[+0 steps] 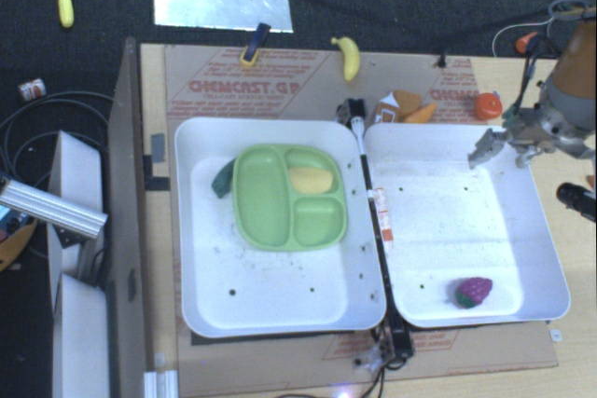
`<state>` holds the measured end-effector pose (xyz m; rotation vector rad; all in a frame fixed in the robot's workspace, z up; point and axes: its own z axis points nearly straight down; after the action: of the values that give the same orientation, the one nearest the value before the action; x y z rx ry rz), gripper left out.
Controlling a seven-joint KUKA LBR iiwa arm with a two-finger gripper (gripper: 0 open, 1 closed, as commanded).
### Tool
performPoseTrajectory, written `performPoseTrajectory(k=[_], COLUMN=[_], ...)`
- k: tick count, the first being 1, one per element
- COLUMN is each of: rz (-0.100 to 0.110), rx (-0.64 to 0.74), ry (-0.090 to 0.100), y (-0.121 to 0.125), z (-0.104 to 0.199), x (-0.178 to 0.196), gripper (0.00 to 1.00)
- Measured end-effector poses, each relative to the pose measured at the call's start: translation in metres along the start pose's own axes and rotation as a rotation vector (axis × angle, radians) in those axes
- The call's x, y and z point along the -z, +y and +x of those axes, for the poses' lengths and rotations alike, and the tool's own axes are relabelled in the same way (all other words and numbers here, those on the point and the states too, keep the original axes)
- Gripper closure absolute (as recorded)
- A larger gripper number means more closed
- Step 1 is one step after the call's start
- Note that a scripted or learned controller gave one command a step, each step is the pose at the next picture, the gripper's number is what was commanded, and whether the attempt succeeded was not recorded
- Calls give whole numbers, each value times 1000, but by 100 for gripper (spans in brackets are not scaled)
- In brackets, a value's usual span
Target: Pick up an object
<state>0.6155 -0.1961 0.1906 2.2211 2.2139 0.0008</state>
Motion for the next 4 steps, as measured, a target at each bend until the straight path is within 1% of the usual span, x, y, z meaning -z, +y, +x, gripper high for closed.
performPoseTrajectory(k=[1, 2, 3, 4], rz=[5, 9, -12, 10], rx=[3, 3, 9, 12], ry=[3, 6, 0, 7], y=[-21, -77, -92, -64], z=[-6, 26, 35, 87], x=[-14, -40, 114, -1], gripper=[0, 0, 0, 0])
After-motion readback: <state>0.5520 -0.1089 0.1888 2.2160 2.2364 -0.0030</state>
